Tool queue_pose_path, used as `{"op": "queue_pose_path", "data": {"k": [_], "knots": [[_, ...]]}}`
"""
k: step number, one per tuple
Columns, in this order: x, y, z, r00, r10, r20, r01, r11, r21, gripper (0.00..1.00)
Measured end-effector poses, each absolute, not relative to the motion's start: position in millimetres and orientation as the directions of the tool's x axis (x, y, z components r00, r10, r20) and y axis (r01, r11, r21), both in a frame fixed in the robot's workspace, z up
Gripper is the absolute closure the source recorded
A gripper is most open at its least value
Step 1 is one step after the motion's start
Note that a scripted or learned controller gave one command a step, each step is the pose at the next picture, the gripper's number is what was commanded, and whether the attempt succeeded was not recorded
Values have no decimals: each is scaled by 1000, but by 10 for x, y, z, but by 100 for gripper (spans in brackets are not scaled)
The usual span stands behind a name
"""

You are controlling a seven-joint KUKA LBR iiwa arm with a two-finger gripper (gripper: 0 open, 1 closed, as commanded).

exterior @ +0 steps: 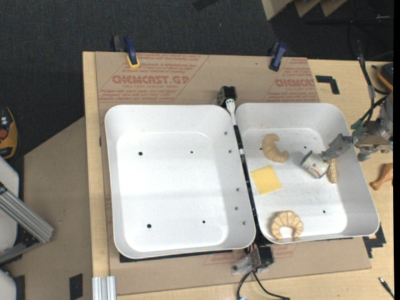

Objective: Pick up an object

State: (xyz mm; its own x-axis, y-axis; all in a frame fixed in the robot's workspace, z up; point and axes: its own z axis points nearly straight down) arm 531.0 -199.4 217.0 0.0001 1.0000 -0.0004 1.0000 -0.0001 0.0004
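1. The grey two-finger pincer point(332, 149) reaches into the right shallow white bin point(356, 199), its tip just beside a small white-and-grey cylindrical object point(314, 165).
2. Whether the pincer is apart or together cannot be told; nothing is visibly lifted.
3. A yellow square block point(267, 180) lies untouched nearby.

croissant point(275, 148), yellow cheese slice point(266, 180), shell-shaped pastry point(286, 225), small white cylinder point(314, 165) on its side, all in right bin point(359, 195).
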Motion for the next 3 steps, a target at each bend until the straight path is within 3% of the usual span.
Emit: {"op": "queue_pose_path", "data": {"k": [1,2,3], "knots": [[5638,-1429,1380,-6,1000,5,1000,6,-7,0],[6723,-1011,1703,-8,1000,-2,1000,8,13,0],[6359,-1133,1038,2,1000,2,1000,-2,-9,0]]}}
